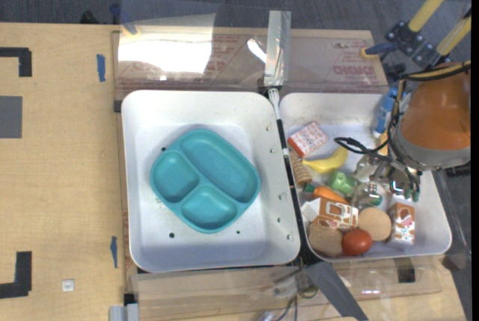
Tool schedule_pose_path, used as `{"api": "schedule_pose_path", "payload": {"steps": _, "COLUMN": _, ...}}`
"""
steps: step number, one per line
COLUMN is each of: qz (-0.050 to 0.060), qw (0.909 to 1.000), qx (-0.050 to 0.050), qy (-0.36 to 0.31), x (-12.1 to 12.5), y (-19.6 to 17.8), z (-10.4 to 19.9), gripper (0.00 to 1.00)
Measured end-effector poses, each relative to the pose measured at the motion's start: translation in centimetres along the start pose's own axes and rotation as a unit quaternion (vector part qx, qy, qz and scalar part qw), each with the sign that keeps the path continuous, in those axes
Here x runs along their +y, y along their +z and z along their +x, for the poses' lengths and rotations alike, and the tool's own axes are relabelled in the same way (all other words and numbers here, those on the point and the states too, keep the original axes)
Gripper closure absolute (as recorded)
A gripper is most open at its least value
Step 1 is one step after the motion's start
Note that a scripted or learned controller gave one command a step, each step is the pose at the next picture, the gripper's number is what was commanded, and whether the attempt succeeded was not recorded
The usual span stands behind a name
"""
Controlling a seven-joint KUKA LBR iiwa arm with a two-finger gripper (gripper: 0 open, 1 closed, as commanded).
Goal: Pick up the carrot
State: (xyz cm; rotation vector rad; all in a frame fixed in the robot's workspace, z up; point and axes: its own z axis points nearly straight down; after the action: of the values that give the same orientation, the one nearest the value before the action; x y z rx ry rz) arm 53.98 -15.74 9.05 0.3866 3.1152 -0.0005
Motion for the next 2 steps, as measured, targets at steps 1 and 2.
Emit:
{"api": "schedule_pose_path", "payload": {"steps": 1, "qz": 0.000, "qw": 1.0000, "qx": 0.000, "qy": 0.000, "x": 0.1, "y": 0.0, "z": 0.0, "gripper": 0.00}}
{"api": "schedule_pose_path", "payload": {"steps": 2, "qz": 0.000, "qw": 0.9968, "qx": -0.002, "qy": 0.079, "x": 5.0, "y": 0.2, "z": 0.8, "gripper": 0.00}}
